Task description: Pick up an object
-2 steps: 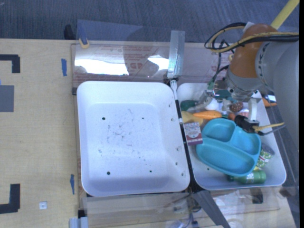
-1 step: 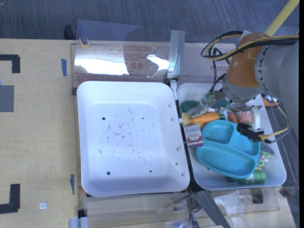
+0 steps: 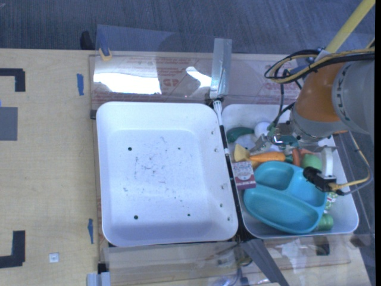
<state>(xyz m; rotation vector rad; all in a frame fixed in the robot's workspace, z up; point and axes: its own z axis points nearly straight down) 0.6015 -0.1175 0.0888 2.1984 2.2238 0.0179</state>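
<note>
The grey arm with its orange band hangs low over the right-hand white bin (image 3: 351, 216), and its gripper (image 3: 269, 139) is down among the clutter at that bin's far end. Whether it is parted or closed, or has anything caught, cannot be told from this slant; it looks placed for a grab at the small items directly beneath it.

Just under the tool lies one orange carrot-shaped toy (image 3: 268, 157), with one yellow wedge-like piece (image 3: 240, 154) beside it toward the bin divider. Nearer the camera from the tool sits one large teal plastic dish with two hollows (image 3: 284, 196), taking up most of the bin floor, so the smaller things are crowded against the far wall. One small red-and-white printed packet (image 3: 243, 174) rests against the dish's edge.

Across the divider from the tool, the left-hand white bin (image 3: 110, 177) holds nothing to pick, so any candidate for pickup is in the tool's own bin.
</note>
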